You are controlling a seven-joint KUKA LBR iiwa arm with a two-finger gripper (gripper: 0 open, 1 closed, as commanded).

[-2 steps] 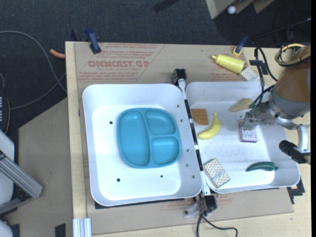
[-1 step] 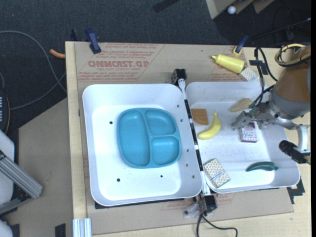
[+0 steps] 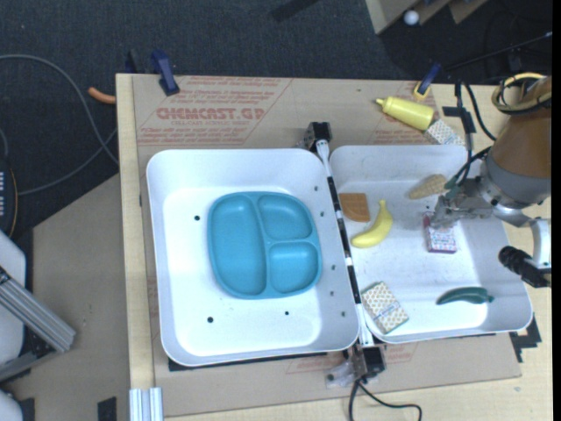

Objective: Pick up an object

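1. Camera view: the grey two-finger gripper [image 3: 445,220] hangs directly over the small red-and-white packet [image 3: 441,238] in the right white bin [image 3: 500,318], seemingly targeting it.
2. Whether it clasps anything, I cannot tell (arm obscures it).

The grey KUKA arm with its orange band [image 3: 529,145] above the wrist is reaching in from the right edge of the camera view, its wrist pointing down and leftward. The metal two-finger gripper [image 3: 444,220] is hanging low at the arm's end, its fingertips pointing downward.
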